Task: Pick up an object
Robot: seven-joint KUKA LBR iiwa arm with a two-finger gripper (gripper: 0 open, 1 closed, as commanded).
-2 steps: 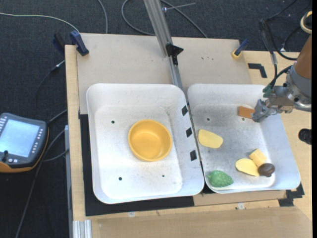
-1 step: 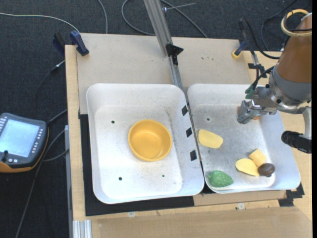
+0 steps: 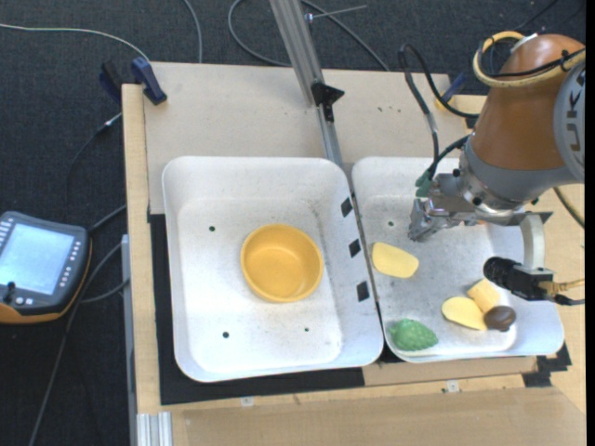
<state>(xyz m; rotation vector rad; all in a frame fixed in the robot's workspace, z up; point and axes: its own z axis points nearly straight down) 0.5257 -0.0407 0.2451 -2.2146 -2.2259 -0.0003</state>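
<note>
Gripper [image 3: 424, 223] (spread or closed, can't tell) hangs by yellow slice [image 3: 395, 260], probably light and slick, best pinched across its width.

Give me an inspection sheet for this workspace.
Surface: bench bears left bin and right bin.
Job's things: yellow bowl in left bin; pale yellow piece, green lump, yellow wedge, brown ball in right bin.
Clutter: blue clamp on bench corner.
Tool: tool over right bin, near pale yellow piece.
Cables: white cable on dark floor.
Surroundings: teach pendant left of bench.
</note>
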